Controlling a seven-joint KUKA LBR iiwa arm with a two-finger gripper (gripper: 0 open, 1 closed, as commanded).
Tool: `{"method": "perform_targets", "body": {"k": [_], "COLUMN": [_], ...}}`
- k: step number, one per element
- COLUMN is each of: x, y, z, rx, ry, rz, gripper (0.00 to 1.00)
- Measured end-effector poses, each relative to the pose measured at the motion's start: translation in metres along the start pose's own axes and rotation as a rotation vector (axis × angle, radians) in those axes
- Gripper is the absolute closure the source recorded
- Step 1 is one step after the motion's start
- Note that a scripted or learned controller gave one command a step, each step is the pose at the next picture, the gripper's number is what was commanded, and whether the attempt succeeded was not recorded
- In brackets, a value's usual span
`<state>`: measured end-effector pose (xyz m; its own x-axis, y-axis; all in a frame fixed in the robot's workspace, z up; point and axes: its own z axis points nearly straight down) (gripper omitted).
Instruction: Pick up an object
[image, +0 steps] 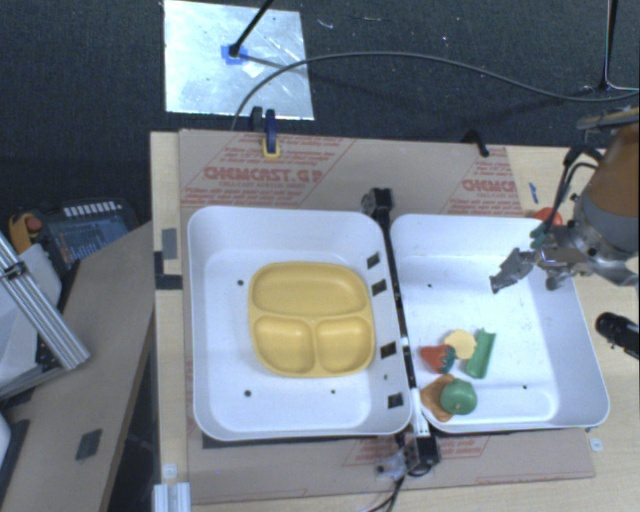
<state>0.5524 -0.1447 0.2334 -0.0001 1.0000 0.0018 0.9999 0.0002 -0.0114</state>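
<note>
Claw (528, 266) hanging over the right bin (570, 330), toward its upper right, fingers spread apart with nothing between them. Pointing left across the bin floor, arm (610, 210) coming in from the right edge. Below and a bit left of the claw, well apart from it: small pile of toys near the bin's lower left corner. Green stick-shaped piece (481, 354) closest, long axis nearly upright, leaning slightly right at the top. Yellow round bit (460, 344) and red piece (436, 357) just left of it, green ball (459, 397) on an orange piece (436, 398) lower down. Far left: yellow divided plate (309, 318) in the left bin (215, 300).
</note>
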Motion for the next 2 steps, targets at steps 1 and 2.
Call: {"method": "perform_targets", "body": {"k": [1,2], "x": [0.001,0.001], "y": [0.002,0.005], "z": [-0.007,0.033], "rx": [-0.013,-0.012], "ry": [-0.002,-0.002], "rz": [-0.003,-0.002], "gripper": [0.0,0.0]}}
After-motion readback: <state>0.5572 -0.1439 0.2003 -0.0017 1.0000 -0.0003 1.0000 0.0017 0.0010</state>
